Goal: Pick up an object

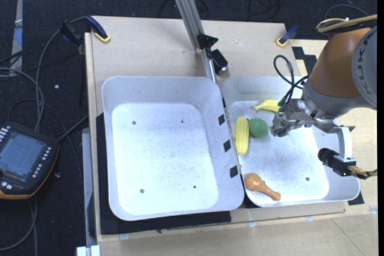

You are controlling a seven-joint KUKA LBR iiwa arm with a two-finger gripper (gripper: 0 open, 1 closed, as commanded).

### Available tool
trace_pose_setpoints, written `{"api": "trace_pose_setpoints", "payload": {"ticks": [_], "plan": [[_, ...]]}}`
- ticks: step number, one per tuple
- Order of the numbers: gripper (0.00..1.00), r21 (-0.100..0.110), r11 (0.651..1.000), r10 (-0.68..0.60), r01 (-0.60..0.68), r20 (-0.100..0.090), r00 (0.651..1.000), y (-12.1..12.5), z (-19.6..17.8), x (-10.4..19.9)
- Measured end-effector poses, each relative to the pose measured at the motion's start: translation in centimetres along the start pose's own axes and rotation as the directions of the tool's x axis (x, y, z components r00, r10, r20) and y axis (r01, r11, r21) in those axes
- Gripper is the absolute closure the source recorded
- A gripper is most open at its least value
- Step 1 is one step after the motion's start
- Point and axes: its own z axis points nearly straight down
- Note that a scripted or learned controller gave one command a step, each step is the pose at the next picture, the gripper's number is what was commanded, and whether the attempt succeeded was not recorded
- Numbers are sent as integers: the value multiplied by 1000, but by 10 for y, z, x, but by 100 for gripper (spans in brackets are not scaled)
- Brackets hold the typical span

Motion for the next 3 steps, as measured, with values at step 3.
{"api": "trace_pose_setpoints", "payload": {"ticks": [3], "plan": [[100, 5, 1000, -3, 3, -2, 1000, 41, -51, 89]]}}
